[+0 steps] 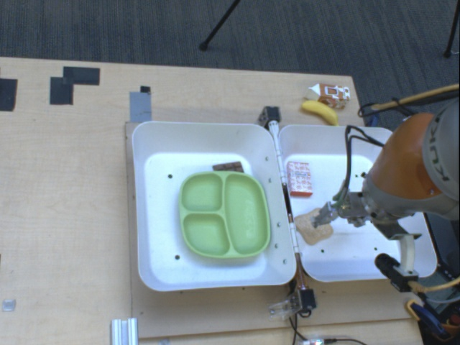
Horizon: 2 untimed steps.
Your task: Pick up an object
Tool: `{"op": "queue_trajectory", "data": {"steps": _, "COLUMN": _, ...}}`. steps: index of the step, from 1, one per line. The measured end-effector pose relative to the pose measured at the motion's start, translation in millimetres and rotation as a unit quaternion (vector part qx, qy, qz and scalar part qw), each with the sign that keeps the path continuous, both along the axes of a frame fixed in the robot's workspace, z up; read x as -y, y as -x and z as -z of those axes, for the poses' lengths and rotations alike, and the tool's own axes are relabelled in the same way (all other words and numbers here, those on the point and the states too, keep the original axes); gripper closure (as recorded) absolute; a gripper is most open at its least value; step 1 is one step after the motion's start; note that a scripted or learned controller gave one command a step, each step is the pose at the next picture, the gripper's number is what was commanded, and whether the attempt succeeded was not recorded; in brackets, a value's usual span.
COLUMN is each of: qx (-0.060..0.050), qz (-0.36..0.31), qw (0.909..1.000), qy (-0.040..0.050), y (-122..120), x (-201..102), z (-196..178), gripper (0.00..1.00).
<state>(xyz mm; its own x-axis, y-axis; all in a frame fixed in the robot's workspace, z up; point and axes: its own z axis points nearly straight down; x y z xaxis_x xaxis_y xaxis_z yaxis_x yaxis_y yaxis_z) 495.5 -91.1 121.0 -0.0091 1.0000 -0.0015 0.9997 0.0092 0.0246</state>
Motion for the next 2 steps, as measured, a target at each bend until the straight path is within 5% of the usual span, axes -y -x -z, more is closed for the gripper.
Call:
{"op": "queue_trajectory", "data": {"steps": 1, "qx": 0.002, "qz": -0.002, "qw": 1.0, "qy": -0.0003, "y": -1.6, "x": -0.8, "z": -10.5, "gripper": 1.0}}
{"op": "queue_trajectory", "data": {"steps": 2, "qx": 0.002, "qz": -0.002, "qw": 1.0, "qy": -0.0004, "y": -1.5, "x": -0.8, "z": -10.4, "gripper": 0.0}}
